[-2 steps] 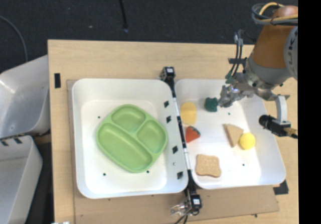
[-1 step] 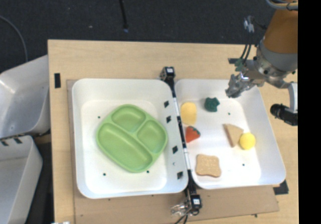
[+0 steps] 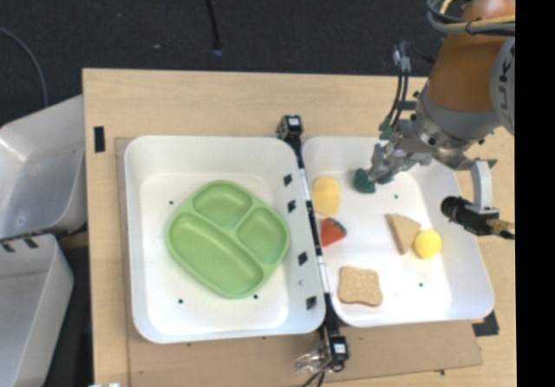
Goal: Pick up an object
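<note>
In the right bin (image 3: pixel 468 290) you have six pieces; the gripper (image 3: pixel 379 170) sits at a dark green one (image 3: pixel 363 181), grip state unreadable. One green tray (image 3: pixel 227 238) fills the left bin (image 3: pixel 139 290); wooden bench (image 3: pixel 173 99), dark floor.

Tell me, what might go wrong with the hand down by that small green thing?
The hand sits at the edge of the small green piece, so it might nudge it away rather than catch it. The yellow piece lies close by and could get bumped. The piece also sits near the right bin's far wall, leaving little room.
</note>
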{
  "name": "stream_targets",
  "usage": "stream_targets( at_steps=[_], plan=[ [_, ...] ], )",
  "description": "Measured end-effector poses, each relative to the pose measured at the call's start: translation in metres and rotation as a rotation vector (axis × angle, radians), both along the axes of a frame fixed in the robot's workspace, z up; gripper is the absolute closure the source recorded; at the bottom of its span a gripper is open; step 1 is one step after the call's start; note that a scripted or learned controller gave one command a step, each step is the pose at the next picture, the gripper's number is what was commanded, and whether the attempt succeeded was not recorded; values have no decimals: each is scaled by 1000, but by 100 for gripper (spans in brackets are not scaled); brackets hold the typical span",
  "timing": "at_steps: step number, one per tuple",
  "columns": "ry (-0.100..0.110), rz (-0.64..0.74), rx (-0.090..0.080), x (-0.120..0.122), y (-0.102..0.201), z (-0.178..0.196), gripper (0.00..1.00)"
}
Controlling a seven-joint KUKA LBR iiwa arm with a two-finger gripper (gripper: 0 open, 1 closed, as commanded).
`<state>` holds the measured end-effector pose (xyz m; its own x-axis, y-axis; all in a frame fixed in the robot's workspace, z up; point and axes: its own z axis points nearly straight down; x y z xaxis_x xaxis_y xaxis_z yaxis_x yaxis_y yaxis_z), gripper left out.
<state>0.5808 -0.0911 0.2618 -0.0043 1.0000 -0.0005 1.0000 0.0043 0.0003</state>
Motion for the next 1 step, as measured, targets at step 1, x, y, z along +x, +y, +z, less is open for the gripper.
stream_targets(
  at_steps=[1],
  plan=[
    [0, 2, 2, -13, 48, 7, 100]
  ],
)
